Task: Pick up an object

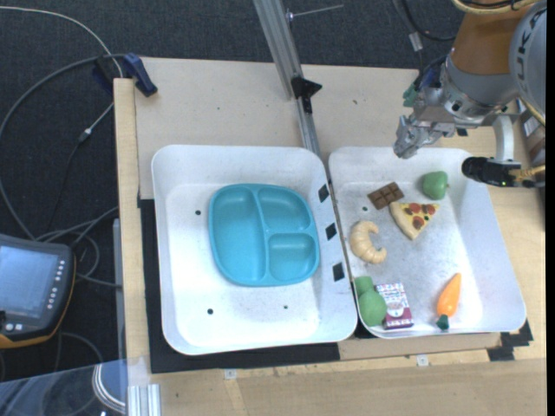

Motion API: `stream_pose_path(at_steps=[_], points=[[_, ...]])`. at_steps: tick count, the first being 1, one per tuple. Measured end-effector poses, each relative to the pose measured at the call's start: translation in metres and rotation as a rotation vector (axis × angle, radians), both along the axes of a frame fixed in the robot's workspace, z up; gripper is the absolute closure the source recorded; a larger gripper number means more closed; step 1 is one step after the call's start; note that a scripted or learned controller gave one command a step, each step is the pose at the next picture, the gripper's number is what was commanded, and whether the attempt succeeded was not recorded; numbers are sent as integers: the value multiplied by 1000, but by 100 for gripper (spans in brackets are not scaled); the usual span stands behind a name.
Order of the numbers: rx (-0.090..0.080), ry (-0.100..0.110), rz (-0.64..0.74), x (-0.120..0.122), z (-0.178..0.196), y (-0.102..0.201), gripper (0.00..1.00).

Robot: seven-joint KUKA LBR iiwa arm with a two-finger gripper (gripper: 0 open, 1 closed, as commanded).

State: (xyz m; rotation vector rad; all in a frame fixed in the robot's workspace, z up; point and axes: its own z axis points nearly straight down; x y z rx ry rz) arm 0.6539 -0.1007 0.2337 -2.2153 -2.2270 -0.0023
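Note:
My gripper (407,148) hangs over the far rim of the right bin (486,232), with nothing visible between its fingers. Below it in that bin lie a brown chocolate bar (385,195), a pizza slice (414,217) and a green pepper (434,184). A croissant (368,241) rests nearer the bin's left side. Along the near edge sit a green pear-shaped toy (370,302), a small pink-and-white carton (395,306) and an orange carrot (447,298).
The left bin (173,258) holds a blue divided plate (262,234). A metal pole (282,46) slants up from between the bins at the back. Cables and a pendant (30,289) lie on the floor to the left.

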Motion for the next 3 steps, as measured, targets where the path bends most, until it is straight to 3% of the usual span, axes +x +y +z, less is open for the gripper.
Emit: stream_pose_path(at_steps=[3], points=[[2,1,1,-28,16,173,100]])
